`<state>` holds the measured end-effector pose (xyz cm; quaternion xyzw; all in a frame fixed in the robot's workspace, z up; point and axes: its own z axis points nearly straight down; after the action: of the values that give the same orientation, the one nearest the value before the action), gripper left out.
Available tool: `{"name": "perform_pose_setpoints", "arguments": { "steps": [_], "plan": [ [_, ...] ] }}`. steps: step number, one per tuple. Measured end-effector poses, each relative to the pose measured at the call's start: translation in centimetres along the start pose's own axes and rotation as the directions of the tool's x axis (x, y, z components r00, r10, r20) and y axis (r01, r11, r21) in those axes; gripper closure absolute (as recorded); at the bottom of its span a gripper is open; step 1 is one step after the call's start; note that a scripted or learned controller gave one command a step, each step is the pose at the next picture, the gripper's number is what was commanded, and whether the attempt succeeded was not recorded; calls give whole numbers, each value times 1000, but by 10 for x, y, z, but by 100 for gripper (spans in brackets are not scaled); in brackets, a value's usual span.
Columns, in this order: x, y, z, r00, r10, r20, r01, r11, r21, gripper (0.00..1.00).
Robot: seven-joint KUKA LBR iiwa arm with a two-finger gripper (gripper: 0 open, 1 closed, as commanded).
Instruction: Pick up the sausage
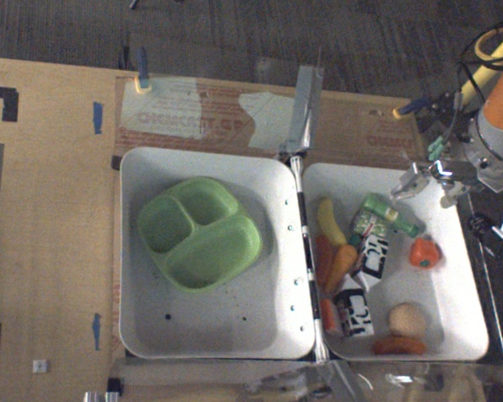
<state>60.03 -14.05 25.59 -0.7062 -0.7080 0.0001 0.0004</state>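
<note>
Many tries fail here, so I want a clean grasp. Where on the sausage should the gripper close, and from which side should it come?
Probably best at the middle of the sausage, coming straight down from above. It lies flat and lengthwise along the right bin's near wall, so the fingers should close across its narrow width. The round beige item sits close behind it, leaving little room on that side. The gripper is at the bin's far edge.

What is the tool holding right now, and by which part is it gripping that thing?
Nothing. The tool hovers open over the back right corner of the right bin, with nothing between its fingers. The sausage lies untouched at the bin's front edge.
</note>
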Motion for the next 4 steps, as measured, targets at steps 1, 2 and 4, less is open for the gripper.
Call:
{"name": "perform_pose_setpoints", "arguments": {
  "steps": [1,2,4],
  "plan": [
    [-51,31,-39,1000,10,2,-10,1000,-4,0],
    [-35,26,170,963,270,1,-270,963,-4,0],
    [43,-26,169,964,265,-3,-265,964,-6,0]
  ]
}}
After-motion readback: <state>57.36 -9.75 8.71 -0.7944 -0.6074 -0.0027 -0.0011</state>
